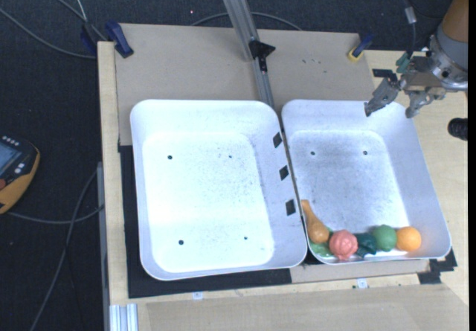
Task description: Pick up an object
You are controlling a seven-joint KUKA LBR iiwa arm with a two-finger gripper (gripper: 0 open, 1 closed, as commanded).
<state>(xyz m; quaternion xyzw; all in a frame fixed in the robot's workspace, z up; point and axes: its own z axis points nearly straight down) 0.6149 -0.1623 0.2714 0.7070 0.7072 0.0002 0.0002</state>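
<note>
Several small toys lie in a row along the near edge of the right bin (416, 166): an orange carrot-like piece (314, 224), a pink ball (343, 243), a green round piece (384, 236) and an orange ball (408, 239). My gripper (393, 103) hovers over the far right corner of that bin, well away from the toys. Its two fingers are spread apart with nothing between them.
The left bin (149, 173) sits beside the right one, with black clips (284, 172) along the shared wall. A metal pole (238, 6) slants in from the top. Blue (119, 39) and yellow (361, 47) clamps hold the board. A handheld device (13, 166) lies at far left.
</note>
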